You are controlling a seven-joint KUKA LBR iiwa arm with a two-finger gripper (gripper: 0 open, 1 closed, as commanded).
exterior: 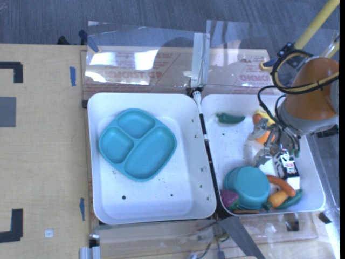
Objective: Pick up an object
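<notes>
I see the pincer (275, 147) low in the right bin (237, 139), above a round teal bowl (249, 186); its state I cannot tell. Left bin (108, 198): smooth three-compartment teal plate (138, 143).

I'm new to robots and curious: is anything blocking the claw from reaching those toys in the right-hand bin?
Nothing visible does. The end effector already hangs inside the right white bin, over the small orange toy, with the round teal bowl nearer the front.
</notes>
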